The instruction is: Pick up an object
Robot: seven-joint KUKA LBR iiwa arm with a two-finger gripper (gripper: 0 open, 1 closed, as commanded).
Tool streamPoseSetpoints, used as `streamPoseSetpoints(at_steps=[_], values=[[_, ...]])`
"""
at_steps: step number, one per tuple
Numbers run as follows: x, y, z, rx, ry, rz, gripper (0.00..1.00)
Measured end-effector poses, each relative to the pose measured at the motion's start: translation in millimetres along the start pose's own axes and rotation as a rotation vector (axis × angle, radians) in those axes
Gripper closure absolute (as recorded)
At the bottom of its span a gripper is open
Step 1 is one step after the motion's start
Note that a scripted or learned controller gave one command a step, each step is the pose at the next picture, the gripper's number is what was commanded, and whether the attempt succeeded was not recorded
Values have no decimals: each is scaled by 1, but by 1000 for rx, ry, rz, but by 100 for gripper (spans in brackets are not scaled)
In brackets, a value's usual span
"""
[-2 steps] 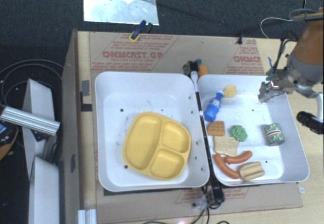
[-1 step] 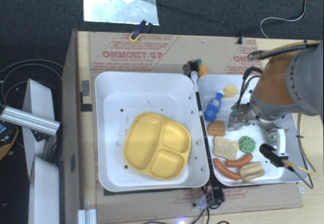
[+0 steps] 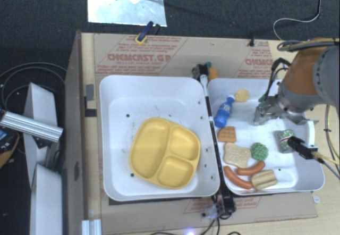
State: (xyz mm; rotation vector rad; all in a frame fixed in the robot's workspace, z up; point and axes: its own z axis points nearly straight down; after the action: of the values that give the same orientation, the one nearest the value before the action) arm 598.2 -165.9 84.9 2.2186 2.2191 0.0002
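The right bin [image 3: 308, 175] holds several toy foods: a blue bottle [image 3: 223, 111], a small yellow piece [image 3: 241, 95], a tan cracker [image 3: 227, 134], a bread slice [image 3: 236, 154], a green broccoli head [image 3: 258, 150], red sausages [image 3: 243, 171], a bread roll [image 3: 264, 178] and a green can [image 3: 285, 140]. My gripper [image 3: 261, 114] hangs low over the bare floor in the upper middle of that bin, right of the bottle and below the yellow piece. No object shows in its grasp. The orange-banded arm [image 3: 305, 72] comes in from the right.
The left bin [image 3: 122, 95] carries a yellow divided plate [image 3: 164, 151]. A black and orange object [image 3: 206, 72] sits at the far end of the wall between the bins. Cables run at the left and at the top right of the bench.
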Motion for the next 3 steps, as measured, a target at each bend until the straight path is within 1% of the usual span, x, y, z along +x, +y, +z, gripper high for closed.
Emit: streamPoseSetpoints(at_steps=[1,2,3], values=[[-23,-83,-41,1,1,0,0],[29,-51,0,1,3,-4,0],[2,-106,0,2,1,0,0]])
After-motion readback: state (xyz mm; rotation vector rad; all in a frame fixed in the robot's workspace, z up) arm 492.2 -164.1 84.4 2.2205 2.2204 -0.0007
